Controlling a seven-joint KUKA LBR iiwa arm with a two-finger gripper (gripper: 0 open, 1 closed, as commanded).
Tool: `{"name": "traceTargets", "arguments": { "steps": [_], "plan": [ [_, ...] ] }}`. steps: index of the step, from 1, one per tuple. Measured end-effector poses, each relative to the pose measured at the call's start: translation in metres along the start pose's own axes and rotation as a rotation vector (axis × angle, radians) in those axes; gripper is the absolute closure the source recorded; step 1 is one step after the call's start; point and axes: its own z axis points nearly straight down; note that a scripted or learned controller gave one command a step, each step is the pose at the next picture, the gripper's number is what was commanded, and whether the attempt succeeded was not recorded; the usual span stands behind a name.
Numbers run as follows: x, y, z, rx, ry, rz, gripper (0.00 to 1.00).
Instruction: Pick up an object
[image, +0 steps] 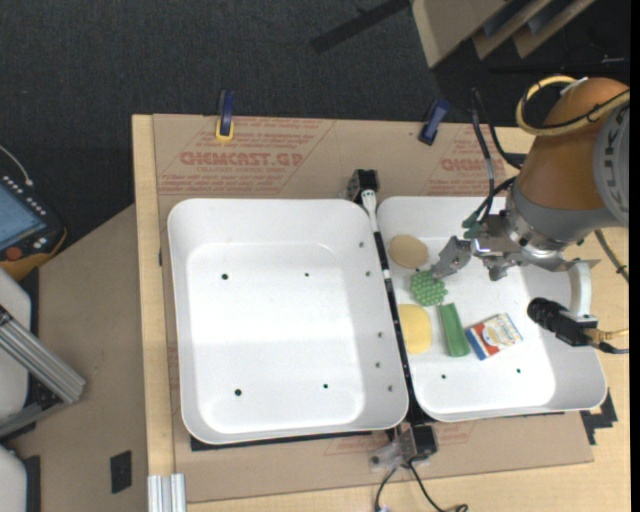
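- Gripper (447, 257) sits low over the right bin (560, 395); can't tell its state.
- Green ball (428, 289) lies just below it, near the tan lump (407, 250) (bumpy, probably light and soft).
- Best hold: across its middle.

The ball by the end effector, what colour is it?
Green, with a bumpy texture; camera view shows it.

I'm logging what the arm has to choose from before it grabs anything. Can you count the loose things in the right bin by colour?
Green: 2, the round bumpy green piece and the green stick
Yellow: 1, the yellow block
Tan: 1, the tan oval
Red, white and blue: 1, the small printed box
Total: 5, all in the right bin
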Motion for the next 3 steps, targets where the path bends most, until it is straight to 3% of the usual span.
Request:
{"name": "traceTargets", "arguments": {
  "steps": [1, 2, 3],
  "plan": [
    [-0.016, 0.032, 0.100, -0.007, 0.002, 0.007, 0.00],
    [-0.016, 0.035, 0.080, -0.022, -0.002, 0.005, 1.00],
    [0.079, -0.021, -0.005, -0.006, 0.000, -0.002, 1.00]
  ]
}}
